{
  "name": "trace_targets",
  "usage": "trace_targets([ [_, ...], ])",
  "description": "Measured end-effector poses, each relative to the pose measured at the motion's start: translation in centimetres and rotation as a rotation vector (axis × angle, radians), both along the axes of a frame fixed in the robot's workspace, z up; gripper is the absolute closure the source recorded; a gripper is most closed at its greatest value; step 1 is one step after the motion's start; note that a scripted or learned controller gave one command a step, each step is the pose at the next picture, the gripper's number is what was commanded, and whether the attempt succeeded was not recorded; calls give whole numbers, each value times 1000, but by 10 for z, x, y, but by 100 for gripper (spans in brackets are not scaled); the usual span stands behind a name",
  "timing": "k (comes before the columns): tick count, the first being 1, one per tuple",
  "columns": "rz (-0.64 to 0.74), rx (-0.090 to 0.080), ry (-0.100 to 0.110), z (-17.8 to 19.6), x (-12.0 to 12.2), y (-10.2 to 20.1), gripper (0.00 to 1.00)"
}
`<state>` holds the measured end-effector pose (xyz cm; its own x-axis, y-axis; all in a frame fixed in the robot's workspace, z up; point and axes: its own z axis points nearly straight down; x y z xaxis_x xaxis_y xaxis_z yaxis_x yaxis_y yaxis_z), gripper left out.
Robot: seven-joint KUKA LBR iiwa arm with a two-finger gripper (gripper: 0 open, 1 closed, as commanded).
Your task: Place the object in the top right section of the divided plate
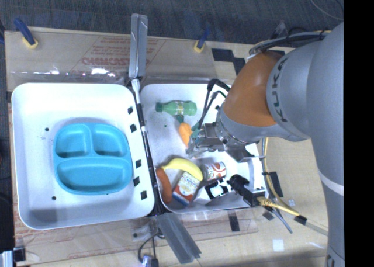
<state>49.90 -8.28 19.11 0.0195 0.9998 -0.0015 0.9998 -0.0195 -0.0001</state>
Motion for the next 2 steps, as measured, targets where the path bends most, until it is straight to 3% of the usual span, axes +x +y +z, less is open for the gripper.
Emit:
trace_targets([
  [1,-110,-1,-1,0,11,-2,100],
  [2,-33,3,6,-1,0,17,100],
])
